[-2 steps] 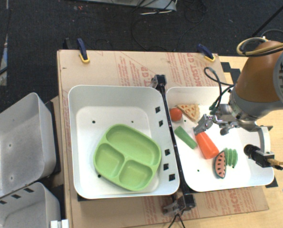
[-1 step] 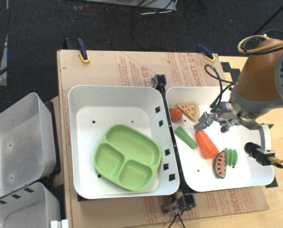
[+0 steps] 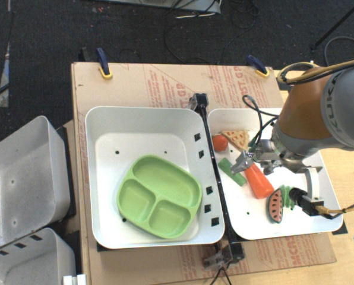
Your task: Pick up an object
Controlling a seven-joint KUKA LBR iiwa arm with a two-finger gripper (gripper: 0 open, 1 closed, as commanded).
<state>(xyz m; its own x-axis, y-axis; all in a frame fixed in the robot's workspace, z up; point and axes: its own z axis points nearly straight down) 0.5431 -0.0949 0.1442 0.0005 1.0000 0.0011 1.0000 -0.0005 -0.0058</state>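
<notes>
Two shallow white bins sit side by side on the table. The left bin (image 3: 100,129) holds a green divided plate (image 3: 158,196) lying flat toward its near right corner. The right bin (image 3: 254,227) holds the small objects: a red tomato-like piece (image 3: 220,142) and a waffle-patterned wedge (image 3: 238,138) near the far left corner, touching one another; a green strip (image 3: 231,171) along the left wall; an orange carrot-shaped piece (image 3: 259,181) near the middle; and a watermelon slice (image 3: 275,205) toward the near edge, with a dark green item (image 3: 296,195) just beside it. The grey arm with its orange band (image 3: 302,105) enters from the right edge of the table and bends down over the right bin. The gripper (image 3: 248,161) hangs above the upper end of the carrot-shaped piece, between it and the green strip. Whether the jaws are wide or narrow cannot be told, nor whether they touch any object.
</notes>
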